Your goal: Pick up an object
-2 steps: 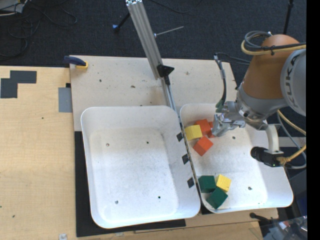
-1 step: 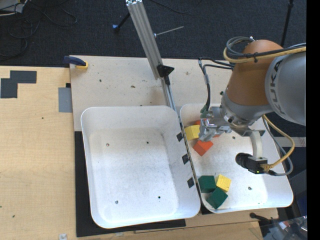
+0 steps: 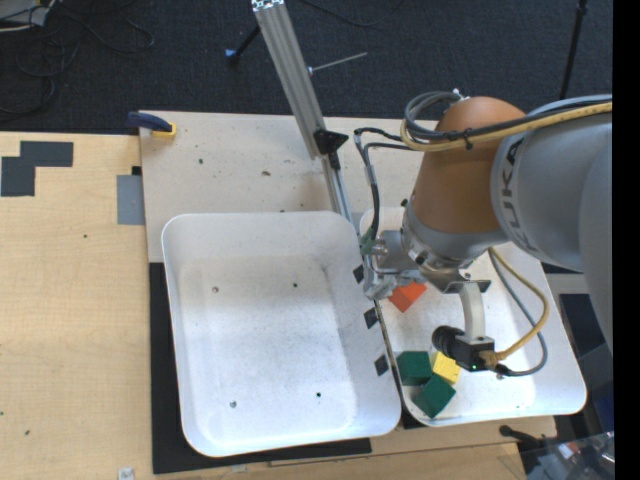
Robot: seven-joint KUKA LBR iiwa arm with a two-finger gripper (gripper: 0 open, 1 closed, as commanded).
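Note:
My gripper [image 3: 384, 274] hangs low over the right bin [image 3: 560, 406], close to the wall it shares with the left bin. Just right of and below the gripper, an orange block [image 3: 406, 295] shows partly from under the wrist. I cannot tell whether the gripper touches or holds it. Toward the near end of the right bin lie a green block [image 3: 413, 367], a small yellow block [image 3: 446, 368] and a second green block [image 3: 436, 398], packed close together. The wrist and its cables hide much of the right bin's floor.
The left bin [image 3: 250, 220] is a wide white tray with a few dark specks on its floor. A slanted metal rail [image 3: 298, 78] rises from behind the bins. A yellow cable [image 3: 530, 328] loops over the right bin. A blue and yellow clamp [image 3: 152, 123] lies at the bench's far left corner.

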